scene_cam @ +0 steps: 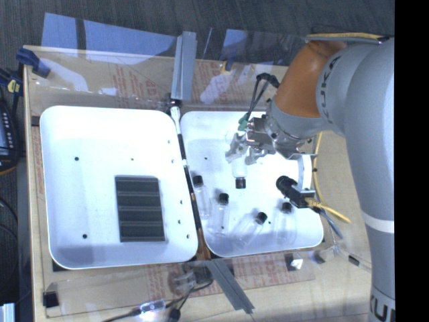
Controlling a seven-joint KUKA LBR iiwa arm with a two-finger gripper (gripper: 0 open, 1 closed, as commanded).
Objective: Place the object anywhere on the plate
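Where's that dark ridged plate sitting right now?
The dark ridged plate lies flat in the left white bin, toward its lower middle, well away from the claw over the right bin.

We see two white bins side by side on the table [100,284]. The left bin [67,146] holds a dark ribbed plate [140,208], lying flat toward its lower middle. The right bin [208,129] holds several clear vials with black caps [223,198], scattered across its lower half. The arm [348,99] reaches in from the right, its tool [242,154] over the right bin's upper middle, with a black-capped vial [239,178] just below it.
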